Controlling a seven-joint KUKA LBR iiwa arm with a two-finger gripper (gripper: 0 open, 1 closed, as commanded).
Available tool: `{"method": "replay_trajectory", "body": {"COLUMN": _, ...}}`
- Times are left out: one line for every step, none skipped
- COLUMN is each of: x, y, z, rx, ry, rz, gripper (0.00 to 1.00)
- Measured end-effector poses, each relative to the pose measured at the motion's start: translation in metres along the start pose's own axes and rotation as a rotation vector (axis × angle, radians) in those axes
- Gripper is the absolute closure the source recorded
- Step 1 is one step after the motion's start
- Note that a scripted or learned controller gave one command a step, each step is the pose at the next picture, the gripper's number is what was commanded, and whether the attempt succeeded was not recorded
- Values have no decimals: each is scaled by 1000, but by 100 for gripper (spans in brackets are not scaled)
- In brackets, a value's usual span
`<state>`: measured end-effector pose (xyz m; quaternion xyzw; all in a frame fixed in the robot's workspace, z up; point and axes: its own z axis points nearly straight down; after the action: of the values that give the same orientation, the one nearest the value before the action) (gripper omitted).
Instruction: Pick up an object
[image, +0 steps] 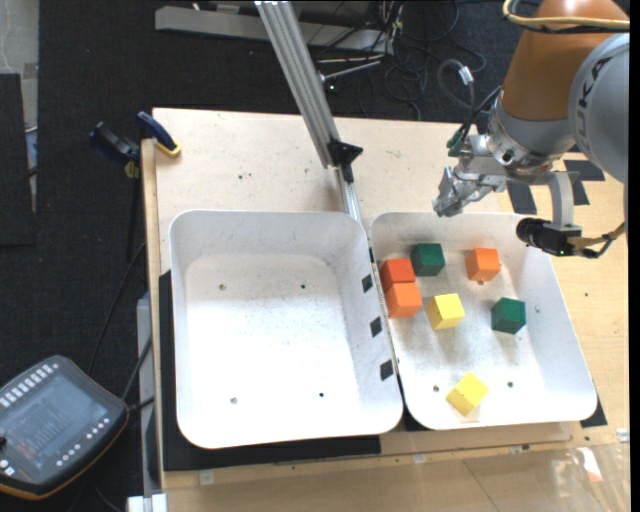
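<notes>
A handheld control pendant (45, 430) lies at the lower left. A blue-and-yellow clamp (150, 135) grips the bench's upper-left corner. A metal pole (305, 85) slants from top centre.

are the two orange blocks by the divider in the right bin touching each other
Touching. The camera view shows the upper orange block pressed against the lower orange block, with no white bin floor visible between them.

we count seven small cubes in all: three orange cubes, at (397, 270), (404, 298) and (483, 263); two dark green cubes, at (428, 259) and (508, 315); and two yellow cubes, at (446, 310) and (466, 393). we count two shallow white plastic bins, one on the left (200, 240) and one on the right (560, 330), on one pale wooden table (250, 160).
</notes>
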<state>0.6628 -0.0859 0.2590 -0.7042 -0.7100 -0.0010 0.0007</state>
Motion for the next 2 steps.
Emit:
{"method": "replay_trajectory", "body": {"x": 60, "y": 0, "z": 16, "rx": 2, "ry": 0, "rz": 0, "gripper": 100}}
{"method": "replay_trajectory", "body": {"x": 107, "y": -1, "z": 13, "rx": 0, "ry": -1, "rz": 1, "gripper": 100}}
